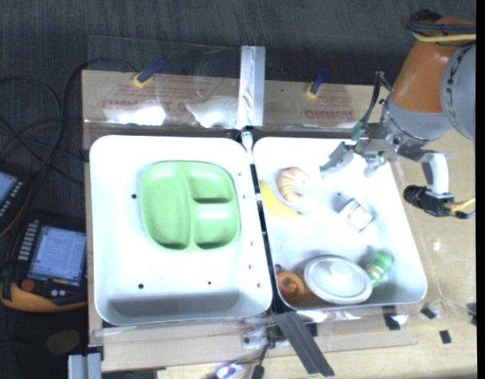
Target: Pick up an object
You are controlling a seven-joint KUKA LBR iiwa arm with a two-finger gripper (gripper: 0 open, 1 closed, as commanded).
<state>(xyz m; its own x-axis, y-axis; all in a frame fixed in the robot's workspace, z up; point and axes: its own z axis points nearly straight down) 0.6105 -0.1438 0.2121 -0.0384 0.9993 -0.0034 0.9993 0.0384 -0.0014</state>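
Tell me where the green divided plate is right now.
The green divided plate lies in the middle of the left bin, across the central divider from the croissant in the right bin.

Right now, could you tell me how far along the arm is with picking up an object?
Nothing looks picked yet. The tool hangs over the upper part of the right bin with nothing visibly in it. The shell-like pastry, small white box, white bowl and green bottle all lie in that bin. Left to do: descend onto one, grip it, lift.
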